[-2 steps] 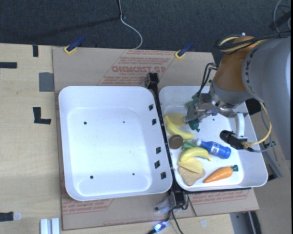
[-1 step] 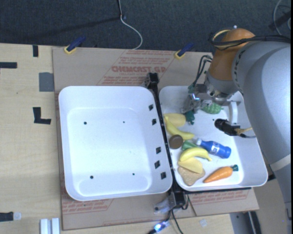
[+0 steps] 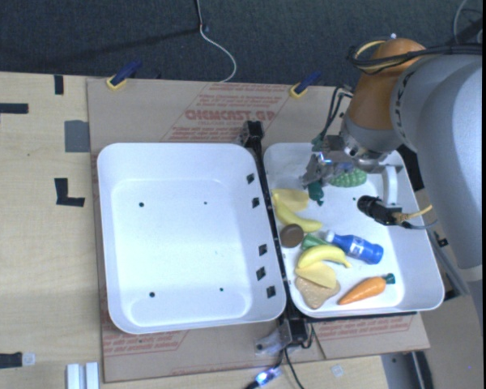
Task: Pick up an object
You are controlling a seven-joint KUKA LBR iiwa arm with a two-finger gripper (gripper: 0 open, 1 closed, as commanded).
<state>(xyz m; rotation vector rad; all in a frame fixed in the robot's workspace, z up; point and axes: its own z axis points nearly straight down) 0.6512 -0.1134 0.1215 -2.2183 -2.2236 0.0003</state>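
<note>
Carrot (image 3: 363, 289) nearest in the right bin (image 3: 428, 275), then one bread slice (image 3: 313, 291), two bananas (image 3: 323, 255), one blue bottle (image 3: 358, 248), one brown disc (image 3: 291, 235) and, furthest, one green piece (image 3: 348, 177). Gripper (image 3: 317, 177) hangs over the far bananas; whether it is spread I cannot tell. Judged step: approach, nothing lifted; next it must drop squarely onto one object. Left bin (image 3: 113, 217) beside it

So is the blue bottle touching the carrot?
Apart. In the camera view the blue bottle lies above the carrot, and a strip of the white bin floor shows plainly between them.
</note>
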